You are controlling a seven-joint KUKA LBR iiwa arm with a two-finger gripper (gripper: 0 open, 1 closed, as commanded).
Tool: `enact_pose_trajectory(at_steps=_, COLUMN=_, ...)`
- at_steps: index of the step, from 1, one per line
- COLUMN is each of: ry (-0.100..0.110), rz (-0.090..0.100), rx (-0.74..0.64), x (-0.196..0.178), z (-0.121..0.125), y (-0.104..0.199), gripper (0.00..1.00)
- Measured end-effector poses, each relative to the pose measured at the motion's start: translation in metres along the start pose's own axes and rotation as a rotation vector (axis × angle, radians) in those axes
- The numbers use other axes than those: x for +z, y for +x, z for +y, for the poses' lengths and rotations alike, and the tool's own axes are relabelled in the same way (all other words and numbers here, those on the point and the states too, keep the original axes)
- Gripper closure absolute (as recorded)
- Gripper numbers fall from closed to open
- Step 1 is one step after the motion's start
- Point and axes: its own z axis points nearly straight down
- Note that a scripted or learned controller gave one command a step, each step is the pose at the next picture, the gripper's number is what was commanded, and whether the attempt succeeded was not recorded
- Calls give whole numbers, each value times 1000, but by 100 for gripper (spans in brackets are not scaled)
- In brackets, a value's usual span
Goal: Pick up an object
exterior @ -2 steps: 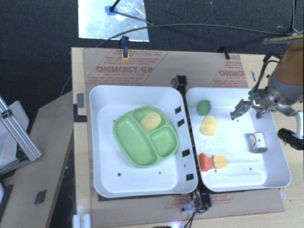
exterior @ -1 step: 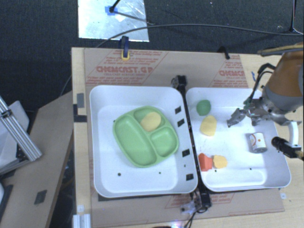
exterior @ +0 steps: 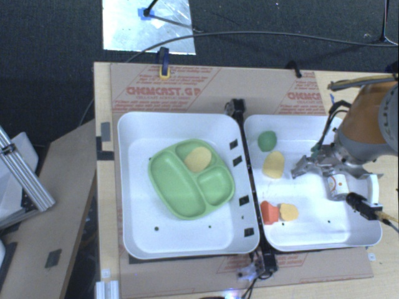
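The right bin (exterior: 312, 232) holds a green ball (exterior: 267, 140) at its back left, with a pale yellow piece (exterior: 274, 164) just in front of it. A red piece (exterior: 269, 212) and a round yellow piece (exterior: 288, 212) touch each other near the bin's front left. My gripper (exterior: 303, 166) hangs low over the middle of the right bin, just right of the pale yellow piece and apart from it. Nothing shows in its grasp.
In the left bin (exterior: 140, 229) lies a green divided plate (exterior: 181, 189) with a yellow piece (exterior: 198, 159) in its back compartment. A black divider (exterior: 244, 173) runs between the bins. The arm's orange band (exterior: 368, 114) stands over the right bin's right side.
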Motion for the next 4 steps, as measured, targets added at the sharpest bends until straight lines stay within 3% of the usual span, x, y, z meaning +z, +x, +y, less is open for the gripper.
enact_pose_trajectory(at_steps=1, ry=-5, rz=-2, rx=0, x=-14, z=1, y=0, gripper=100)
enact_pose_trajectory(at_steps=3, ry=-7, rz=-2, rx=-3, x=-106, z=8, y=-12, gripper=100)
enact_pose_trajectory(at_steps=4, ry=-7, rz=-1, rx=-4, x=-133, z=9, y=-12, gripper=100)
